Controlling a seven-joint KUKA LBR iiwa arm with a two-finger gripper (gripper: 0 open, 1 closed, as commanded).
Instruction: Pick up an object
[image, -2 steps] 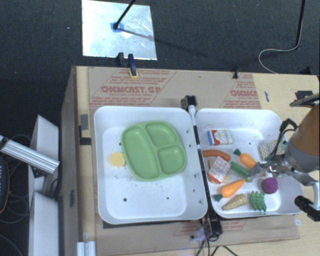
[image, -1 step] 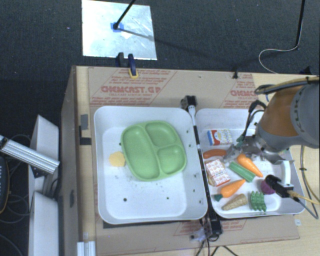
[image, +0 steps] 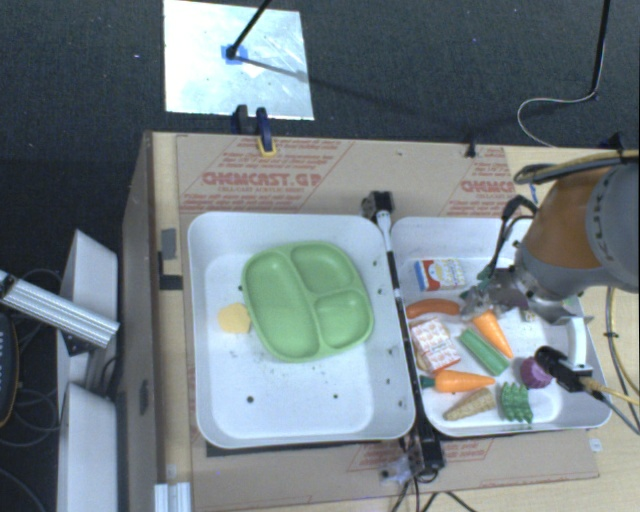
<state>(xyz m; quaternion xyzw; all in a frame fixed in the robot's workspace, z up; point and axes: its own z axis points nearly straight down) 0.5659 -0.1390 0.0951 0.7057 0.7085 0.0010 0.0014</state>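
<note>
- While the left white bin (image: 215, 400) holds a green divided plastic plate (image: 305, 300), the right bin (image: 590, 420) holds toy foods.
- The gripper (image: 490, 292) sits over an orange carrot (image: 492, 333); its grip state is unreadable.

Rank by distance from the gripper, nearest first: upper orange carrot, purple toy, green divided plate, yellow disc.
Gripper is in the right bin.
1. Upper orange carrot, just below it.
2. Purple toy, right bin, lower right.
3. Green divided plate, left bin.
4. Yellow disc, beyond the plate.

Divided plate (image: 305, 300) in left bin (image: 215, 400), toy foods (image: 465, 380) in right bin (image: 590, 420)
</note>
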